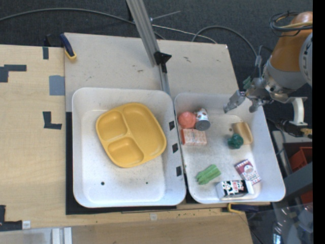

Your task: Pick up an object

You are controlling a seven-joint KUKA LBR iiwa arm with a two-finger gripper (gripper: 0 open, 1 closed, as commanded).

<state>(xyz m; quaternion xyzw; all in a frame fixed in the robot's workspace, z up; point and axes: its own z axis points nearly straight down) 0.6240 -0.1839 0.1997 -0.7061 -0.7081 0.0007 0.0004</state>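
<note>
- The candidates for picking all lie loose in the right bin (271, 151), spread out rather than piled, which leaves most of them free on at least two sides for a grasp from above.
- Nearest the arm, a tan piece (244, 131) lies with a dark green round thing (235, 142) touching its lower left; these two look the likeliest targets, judging by where the arm hangs.
- By the bin's left wall, an orange ball (187, 119), a small can (202, 119) and a little printed box (194, 136) crowd together, so fingers would have little room between them.
- Toward the front, a light green toy (208, 174) lies alone; a red-and-white packet (247, 171) and a black-and-white carton (234, 188) sit close together by the front corner.
- The gripper (242, 98) hovers over the bin's far right edge, above the tan piece and not touching anything. Its jaws appear spread and nothing is between them.
- The left bin (84, 136) holds a yellow divided tray (131, 134), lying flat and slightly turned, well apart from the small things.
- Both bins rest side by side on a pale bench (111, 60), scuffed and marked, with a metal post (144, 24) rising at the bins' far seam.
- A wooden board (30, 136) with grey tape marks adjoins on the left; dark carpet with cables lies beyond.
</note>
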